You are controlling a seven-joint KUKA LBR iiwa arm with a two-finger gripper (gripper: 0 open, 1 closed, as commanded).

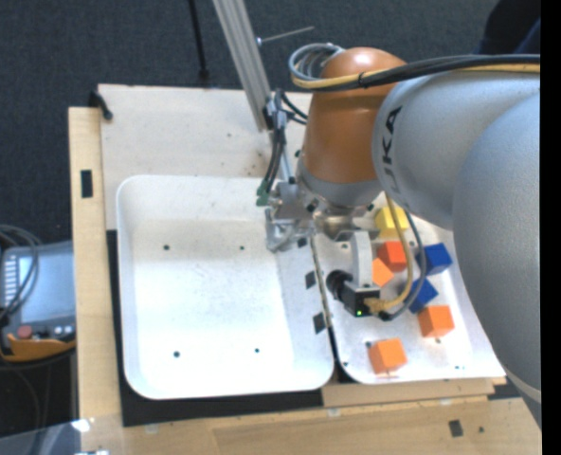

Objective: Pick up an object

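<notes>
My gripper (282,226) hangs under the orange wrist band, over the divide between the two bins at the far edge of the right bin (423,375). Several small blocks lie in the right bin: an orange one (387,355) near the front, another orange one (437,320) to its right, an orange one (392,254) further back, two blue ones (438,256) (423,295) and a yellow one (389,222) partly under the arm. None of them is seen in the gripper. The arm hides much of the right bin.
The left bin (129,254) is a shallow white tray with a few dark specks on its floor. A slanted metal rail (238,41) stands behind the bins. A control pendant (34,297) lies off the bench at the left.
</notes>
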